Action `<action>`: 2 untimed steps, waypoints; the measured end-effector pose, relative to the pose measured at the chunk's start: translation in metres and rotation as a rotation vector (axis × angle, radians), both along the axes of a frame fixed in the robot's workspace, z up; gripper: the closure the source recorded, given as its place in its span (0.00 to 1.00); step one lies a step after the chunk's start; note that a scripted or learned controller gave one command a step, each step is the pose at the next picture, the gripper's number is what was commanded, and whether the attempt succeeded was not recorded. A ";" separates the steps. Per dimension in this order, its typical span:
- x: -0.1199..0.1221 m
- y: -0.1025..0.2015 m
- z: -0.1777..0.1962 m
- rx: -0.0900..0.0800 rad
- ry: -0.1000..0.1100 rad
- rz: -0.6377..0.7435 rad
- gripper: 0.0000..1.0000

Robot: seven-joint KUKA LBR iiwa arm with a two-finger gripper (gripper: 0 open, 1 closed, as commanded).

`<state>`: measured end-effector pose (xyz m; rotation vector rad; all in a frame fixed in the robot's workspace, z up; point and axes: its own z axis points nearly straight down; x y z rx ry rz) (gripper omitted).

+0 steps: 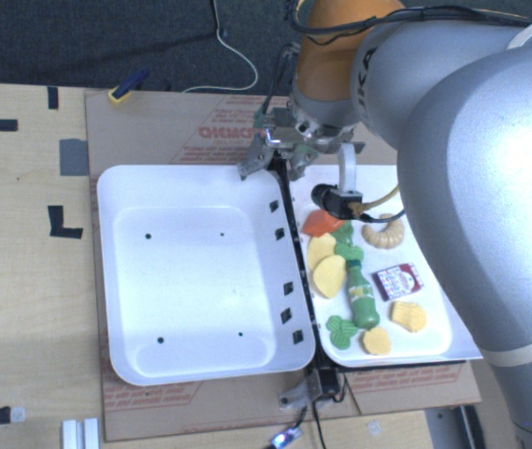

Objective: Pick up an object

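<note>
The left white bin (186, 269) sits beside the right bin (434, 340), which holds an orange piece (321, 223), yellow pieces (329, 275), a green bottle (359, 293), a croissant (383, 235) and a red packet (397, 281). The gripper (284, 148) hovers above the bins' far shared edge; its grip state cannot be told.

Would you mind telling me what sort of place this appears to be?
Probably a robotics lab grasping bench: a grey arm reaches over two white bins on cardboard, the right bin holding toy food such as a green bottle.
</note>
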<state>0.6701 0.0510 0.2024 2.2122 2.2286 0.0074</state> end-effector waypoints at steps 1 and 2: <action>-0.003 0.007 -0.020 -0.003 0.008 -0.006 1.00; -0.073 0.010 -0.019 -0.003 0.010 -0.007 1.00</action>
